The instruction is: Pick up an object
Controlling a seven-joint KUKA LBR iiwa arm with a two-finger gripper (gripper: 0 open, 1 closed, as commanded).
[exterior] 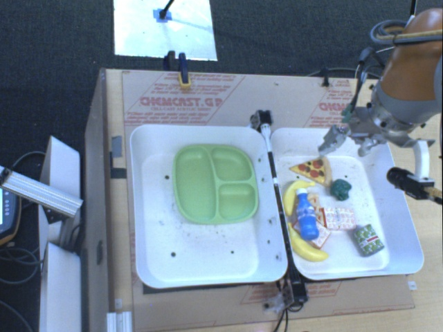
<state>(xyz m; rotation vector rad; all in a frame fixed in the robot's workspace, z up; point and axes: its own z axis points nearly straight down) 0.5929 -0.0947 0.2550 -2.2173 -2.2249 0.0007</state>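
Camera view shows the gripper at the frame's upper right, fingers spread wide and holding nothing, with the pizza slice lying just below-left in the right bin.

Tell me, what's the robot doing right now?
End effector hovering over right bin's far edge, nothing held. Pizza slice, broccoli, banana, bottle in bin. Green tray in left bin.

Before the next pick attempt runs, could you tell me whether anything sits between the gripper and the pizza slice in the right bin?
Nothing visible does. The gripper hangs above the right bin's far end, and the pizza slice lies just below-left in view, its top uncovered; the banana lies beyond.
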